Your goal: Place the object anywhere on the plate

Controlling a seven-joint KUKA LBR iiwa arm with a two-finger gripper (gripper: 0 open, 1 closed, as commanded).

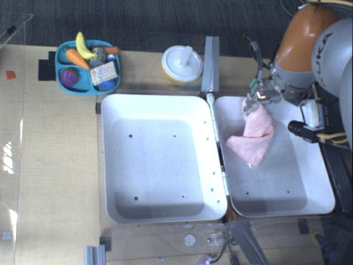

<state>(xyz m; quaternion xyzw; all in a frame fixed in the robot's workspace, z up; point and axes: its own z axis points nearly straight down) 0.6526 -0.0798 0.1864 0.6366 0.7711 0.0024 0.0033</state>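
In the right bin (287, 197) we see the pink cloth (252, 138), soft and crumpled, its top corner pinched in the closed gripper (255, 105) and drawn up, its lower folds trailing on the bin floor; we judge the pick under way and the placing undone; a round white plate (182, 64) sits on the desk (49, 164), well apart.

Fixed overhead camera, slanted down, both bins (157, 101) framed
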